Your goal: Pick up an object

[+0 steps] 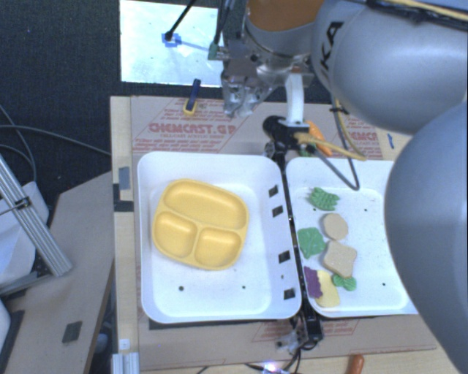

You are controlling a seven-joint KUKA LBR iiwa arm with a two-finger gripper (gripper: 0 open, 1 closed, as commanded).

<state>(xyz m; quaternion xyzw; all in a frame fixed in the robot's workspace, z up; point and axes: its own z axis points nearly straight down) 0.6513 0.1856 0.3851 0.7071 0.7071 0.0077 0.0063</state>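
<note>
the grey arm entered from the right, its large rounded links filling the upper right and right side of the view. an orange band sat just above the wrist. the hand hung at the top centre, pointing downward; its fingertips were small and blurred, their spacing indistinct.

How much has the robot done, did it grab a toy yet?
Nothing looks done yet. The gripper is up beyond the far edge of the bins with no object seen in it. The small pieces, like the green leafy piece and the tan square piece, lie in the right bin. The yellow tray sits in the left bin. Reaching down and grabbing is left.
</note>
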